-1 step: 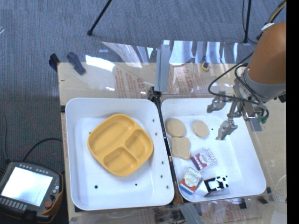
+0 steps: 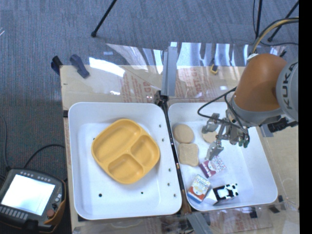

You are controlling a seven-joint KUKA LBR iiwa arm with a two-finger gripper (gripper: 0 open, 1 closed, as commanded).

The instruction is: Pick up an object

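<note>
1. The small red-and-white packet (image 2: 213, 166) lay flat near the middle of the right bin (image 2: 258, 177); I took it for the likeliest target, since it sat directly under the tool
2. The gripper (image 2: 214, 151) hung just above the packet's 12 o'clock edge, one slim finger pointing down at it; whether the jaws stood wide or narrow, I could not tell, and nothing showed between them
3. At the packet's 9 o'clock sat a pale square biscuit (image 2: 188, 154), a round one (image 2: 184, 133) beyond at 11, close neighbours that could crowd a descent
4. An orange-and-white carton (image 2: 199, 187) and a black-and-white box (image 2: 225, 192) rested at 6 o'clock
5. Far off at 9 o'clock, the yellow divided tray (image 2: 126, 150) sat alone in the left bin (image 2: 78, 179)
</note>
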